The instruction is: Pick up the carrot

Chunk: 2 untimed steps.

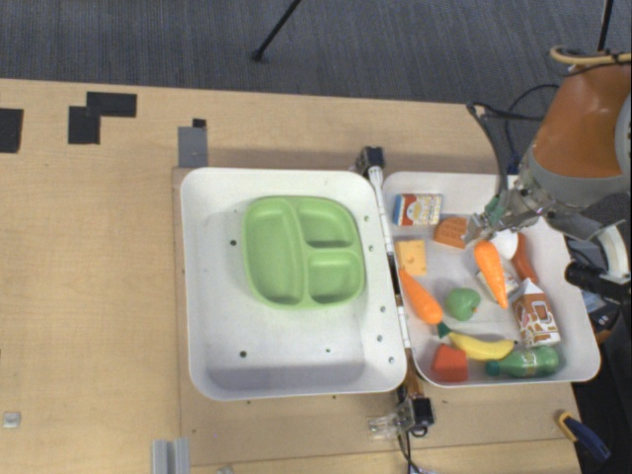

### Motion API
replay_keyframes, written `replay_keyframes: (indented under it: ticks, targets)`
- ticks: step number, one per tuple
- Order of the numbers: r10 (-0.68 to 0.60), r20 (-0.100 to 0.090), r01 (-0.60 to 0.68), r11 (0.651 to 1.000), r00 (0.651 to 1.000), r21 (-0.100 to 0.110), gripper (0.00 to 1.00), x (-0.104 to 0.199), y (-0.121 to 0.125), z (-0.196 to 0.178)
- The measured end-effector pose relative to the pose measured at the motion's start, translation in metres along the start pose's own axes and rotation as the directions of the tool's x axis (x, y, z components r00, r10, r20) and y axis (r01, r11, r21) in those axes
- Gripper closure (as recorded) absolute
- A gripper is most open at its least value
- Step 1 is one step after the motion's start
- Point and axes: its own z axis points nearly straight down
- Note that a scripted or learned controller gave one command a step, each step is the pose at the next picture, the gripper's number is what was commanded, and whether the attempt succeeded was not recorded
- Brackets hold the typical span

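The wooden counter point(99, 294) spreads far to the left of the pincer; on it sit two shallow white bins side by side; the left bin point(212, 363) lies well apart from the pincer and holds a green divided plate point(301, 250); the right bin point(583, 358) lies directly under the pincer and is crowded with toy food; the grey arm with its orange band point(583, 126) comes in from the right and ends at the pincer point(506, 217), which hangs over the upper right part of that bin; whether the pincer is released or clenched cannot be told, as its tip is small and blurred against a white item

The carrot point(489, 270) lies just below the pincer, its broad top close under the tip, perhaps touching, and its body running down and slightly right, away from the tip; it is bright orange, tapered, thick at the upper end and narrowing to a point at the lower end; it rests among other pieces and is not seen lifted

A second orange piece point(422, 299), also carrot-like, lies lower left of the pincer, well apart; a banana point(481, 346) lies far below it; a green round piece point(461, 302) sits below left; a small orange block point(450, 231) sits just left of the pincer
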Motion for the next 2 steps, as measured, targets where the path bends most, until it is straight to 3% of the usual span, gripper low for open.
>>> replay_keyframes:
  ticks: [1,2]
  targets:
    - [0.255,0.0,-0.255,0.967,0.967,0.003,1.0,-0.023,-0.024,0.121]
    - [0.409,0.0,-0.409,0.913,0.913,0.001,1.0,0.028,0.01,-0.012]
